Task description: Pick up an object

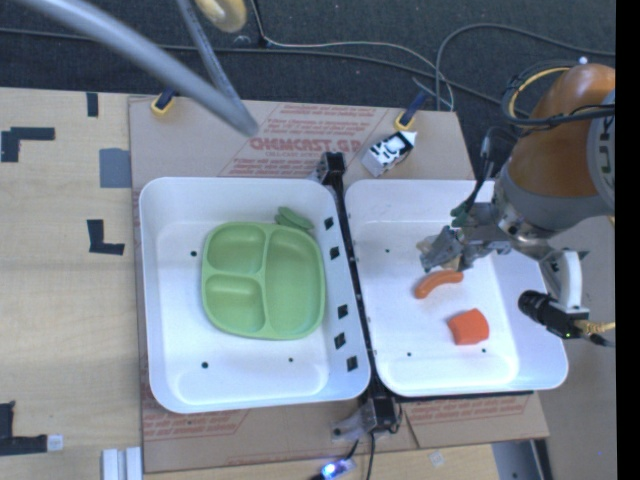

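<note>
While the pincer (pixel 448 253) hangs low over the right bin (pixel 400 368), just above the orange sausage-shaped piece (pixel 438 284) near the bin's middle, I cannot tell its state. Nothing looks lifted; the pickup seems still to come.

You see a light green plate (pixel 264 278) in one white bin (pixel 160 298), two orange pieces (pixel 438 284) (pixel 468 326) in the other.
</note>
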### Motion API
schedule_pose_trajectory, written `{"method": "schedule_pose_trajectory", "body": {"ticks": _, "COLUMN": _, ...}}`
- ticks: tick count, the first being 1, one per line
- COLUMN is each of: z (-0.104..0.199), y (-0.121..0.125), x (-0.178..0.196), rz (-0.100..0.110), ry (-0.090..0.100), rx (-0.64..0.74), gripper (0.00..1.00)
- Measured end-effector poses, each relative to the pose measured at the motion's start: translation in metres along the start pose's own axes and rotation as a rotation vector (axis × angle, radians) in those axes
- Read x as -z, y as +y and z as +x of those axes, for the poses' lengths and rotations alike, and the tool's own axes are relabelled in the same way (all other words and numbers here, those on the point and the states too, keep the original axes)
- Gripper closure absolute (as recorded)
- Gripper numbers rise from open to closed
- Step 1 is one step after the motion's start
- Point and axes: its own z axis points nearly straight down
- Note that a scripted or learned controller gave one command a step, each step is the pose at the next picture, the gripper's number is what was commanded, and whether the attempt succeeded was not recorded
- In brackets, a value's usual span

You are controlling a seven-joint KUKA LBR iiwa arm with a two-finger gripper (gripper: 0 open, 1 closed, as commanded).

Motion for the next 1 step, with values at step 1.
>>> {"method": "schedule_pose_trajectory", "body": {"ticks": 1, "z": 0.0641, "y": -0.0048, "x": -0.0055, "rz": 0.002, "ry": 0.0, "rx": 0.001, "gripper": 1.0}}
